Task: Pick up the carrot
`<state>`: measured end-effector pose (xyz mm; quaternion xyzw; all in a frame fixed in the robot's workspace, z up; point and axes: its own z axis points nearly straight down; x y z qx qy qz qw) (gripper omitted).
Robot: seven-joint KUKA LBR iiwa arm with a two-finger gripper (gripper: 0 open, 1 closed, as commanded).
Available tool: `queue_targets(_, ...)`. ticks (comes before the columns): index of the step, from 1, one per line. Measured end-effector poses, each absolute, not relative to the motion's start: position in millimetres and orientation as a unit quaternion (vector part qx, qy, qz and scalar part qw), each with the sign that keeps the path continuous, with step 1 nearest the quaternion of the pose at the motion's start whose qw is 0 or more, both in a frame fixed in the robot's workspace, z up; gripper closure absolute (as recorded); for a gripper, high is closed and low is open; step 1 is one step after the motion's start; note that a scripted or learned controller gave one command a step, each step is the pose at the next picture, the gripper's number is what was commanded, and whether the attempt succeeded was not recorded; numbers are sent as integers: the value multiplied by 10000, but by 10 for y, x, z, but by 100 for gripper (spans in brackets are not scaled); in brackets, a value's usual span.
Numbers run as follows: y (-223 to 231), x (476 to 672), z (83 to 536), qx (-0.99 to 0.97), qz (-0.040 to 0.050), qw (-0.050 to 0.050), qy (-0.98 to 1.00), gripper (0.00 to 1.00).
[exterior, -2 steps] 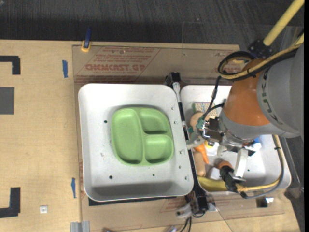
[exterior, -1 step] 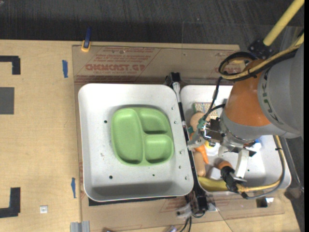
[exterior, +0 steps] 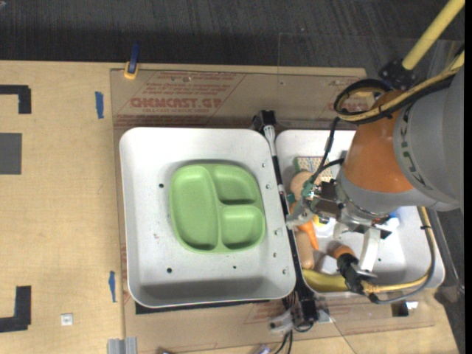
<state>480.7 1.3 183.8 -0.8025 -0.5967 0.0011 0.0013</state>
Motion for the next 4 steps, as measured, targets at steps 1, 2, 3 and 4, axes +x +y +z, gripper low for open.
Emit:
queue_targets(1,13,4807,1838,-8025,11,13,-5967,0)
queue_targets(2,13,4807,1838,-8025,11,13,-5967,0)
queue_targets(3,13,4807,1838,-8025,11,13,-5967,0)
queue_targets(4,13,4807,1838,-8025,11,13,-5966,0)
